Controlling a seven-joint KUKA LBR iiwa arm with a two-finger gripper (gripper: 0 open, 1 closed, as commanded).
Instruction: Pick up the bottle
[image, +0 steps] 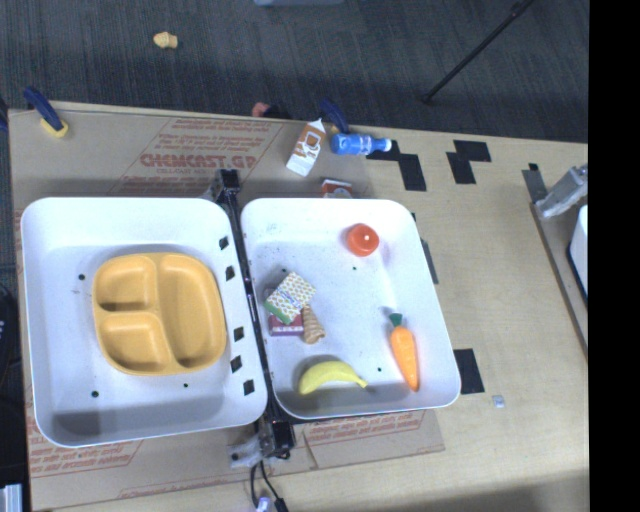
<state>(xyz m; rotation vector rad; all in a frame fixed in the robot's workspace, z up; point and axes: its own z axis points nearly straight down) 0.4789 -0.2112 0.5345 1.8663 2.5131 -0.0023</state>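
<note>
Two white bins (420, 300): a yellow divided plate (158, 311), yellow banana (330, 377), orange carrot (403, 354) with green top, orange-red tomato (362, 239), checkered green-yellow packet (290, 295). Blue bottle (358, 145) outside.

Tray (158, 310) is set in L bin (40, 330); banana (330, 377) & carrot (404, 357) in R bin (425, 300); bottle (358, 145) is laid behind bins on bench (510, 300).

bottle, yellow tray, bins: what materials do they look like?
Blue bottle: likely plastic, glossy, with a bright highlight along its side; too small to be sure. Yellow divided tray: looks like moulded plastic, matte, with soft rounded compartments. White bins: thin plastic, smooth, with rounded corners and faint sheen.
</note>
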